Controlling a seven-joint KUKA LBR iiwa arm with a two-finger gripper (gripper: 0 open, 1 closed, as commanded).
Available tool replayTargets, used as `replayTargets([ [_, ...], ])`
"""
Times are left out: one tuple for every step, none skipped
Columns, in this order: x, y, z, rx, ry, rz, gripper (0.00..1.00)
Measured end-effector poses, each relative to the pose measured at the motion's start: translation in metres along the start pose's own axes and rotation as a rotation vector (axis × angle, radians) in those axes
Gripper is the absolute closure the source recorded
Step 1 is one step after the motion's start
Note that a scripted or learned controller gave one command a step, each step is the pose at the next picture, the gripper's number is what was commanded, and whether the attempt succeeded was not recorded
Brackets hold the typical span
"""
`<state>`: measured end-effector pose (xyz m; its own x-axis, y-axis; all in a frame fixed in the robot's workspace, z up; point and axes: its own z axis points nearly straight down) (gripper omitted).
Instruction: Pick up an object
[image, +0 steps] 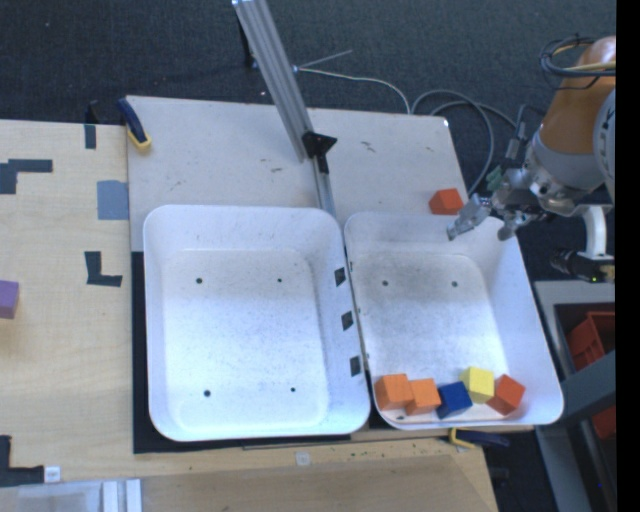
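While five blocks crowd the right bin's near wall, out of easy reach, the gripper hangs with fingers apart and apparently empty over the far rim, beside a stray orange block outside.

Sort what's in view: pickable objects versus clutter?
Job:
- gripper, fingers apart, holding nothing
- blocks in right bin: two orange blocks, blue block, yellow block, red block

Lying about:
- orange block on bench
- purple block
- left bin
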<state>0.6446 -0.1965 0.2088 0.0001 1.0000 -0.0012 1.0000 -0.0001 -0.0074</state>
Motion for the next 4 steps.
replayTargets([
  [-0.0102, 0.0281, 0.1075, 0.001, 0.001, -0.002, 0.00],
  [-0.0127, 0.0364, 0.1072, 0.008, 0.003, -0.001, 0.00],
  [-0.0121, 0.0360, 0.1125, 0.014, 0.006, 0.001, 0.00],
  [-0.0111, 0.0344, 0.1118, 0.012, 0.006, 0.000, 0.00],
])
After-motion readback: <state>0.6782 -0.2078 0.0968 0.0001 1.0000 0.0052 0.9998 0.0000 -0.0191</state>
